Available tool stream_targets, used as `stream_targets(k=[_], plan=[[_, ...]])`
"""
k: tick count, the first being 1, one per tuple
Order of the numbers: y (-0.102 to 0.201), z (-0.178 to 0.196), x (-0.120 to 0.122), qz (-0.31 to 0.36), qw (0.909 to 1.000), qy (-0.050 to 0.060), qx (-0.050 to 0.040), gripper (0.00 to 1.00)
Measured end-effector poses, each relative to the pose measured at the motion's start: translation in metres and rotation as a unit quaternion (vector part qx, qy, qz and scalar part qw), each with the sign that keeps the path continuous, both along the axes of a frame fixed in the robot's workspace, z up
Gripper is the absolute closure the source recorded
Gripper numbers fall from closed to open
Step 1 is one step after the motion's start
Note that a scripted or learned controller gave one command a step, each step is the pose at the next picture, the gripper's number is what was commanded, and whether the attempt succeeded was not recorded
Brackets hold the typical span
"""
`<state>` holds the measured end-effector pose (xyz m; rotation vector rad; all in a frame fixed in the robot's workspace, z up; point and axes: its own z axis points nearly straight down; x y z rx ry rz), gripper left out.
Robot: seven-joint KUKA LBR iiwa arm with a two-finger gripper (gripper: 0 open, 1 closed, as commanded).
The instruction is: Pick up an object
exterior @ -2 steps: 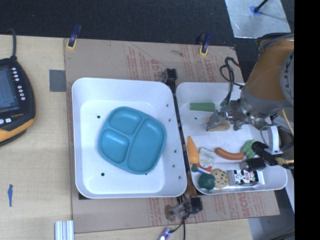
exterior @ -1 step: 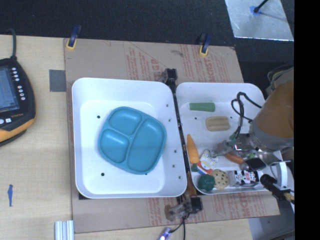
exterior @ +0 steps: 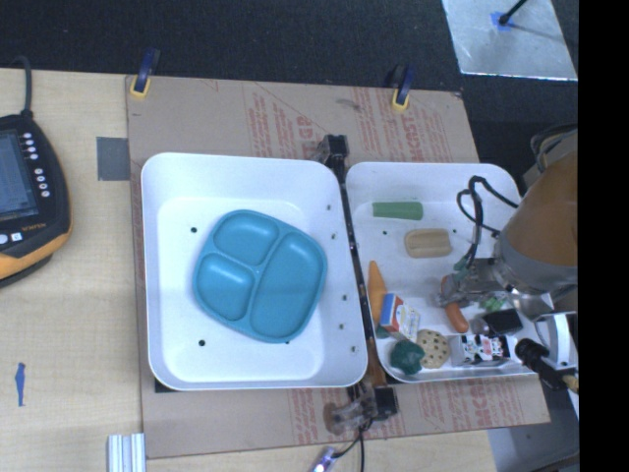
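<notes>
My gripper is low in the right bin, toward its right side, under the grey arm with the orange band. Just below it lies a small red-orange piece, and I cannot tell whether they touch. The same bin holds a green block, a tan block, an orange carrot, a small carton, a cookie, a green broccoli-like piece and a black-and-white item.
The left bin holds a blue divided plate. A teach pendant lies on the bench at the far left. Black cables loop over the right bin near the arm. Clamps pin the cardboard underlay.
</notes>
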<state>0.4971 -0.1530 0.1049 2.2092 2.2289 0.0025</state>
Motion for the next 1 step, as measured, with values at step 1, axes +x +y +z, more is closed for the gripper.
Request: stream_targets(k=[1], plan=[[0.0786,0.0873,0.046,-0.002,1.0,0.003,0.0011,1.0]])
